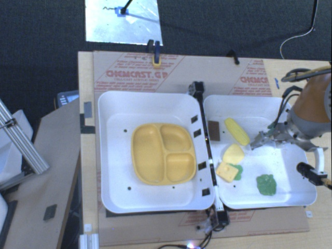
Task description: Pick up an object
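The right bin holds several small things. A yellow corn cob lies at a slant near its back left, beside a brown block. Below them sit a pale yellow rounded piece and a yellow wedge resting against a small green piece. A green leafy lump lies near the front. My gripper hangs low in the bin just right of the corn and the rounded piece, touching neither as far as I can see.
The left bin holds a yellow divided plate. A black divider with clips runs between the bins. A yellow-handled clamp sits at the bench's back edge, and an aluminium rail stands at the far left.
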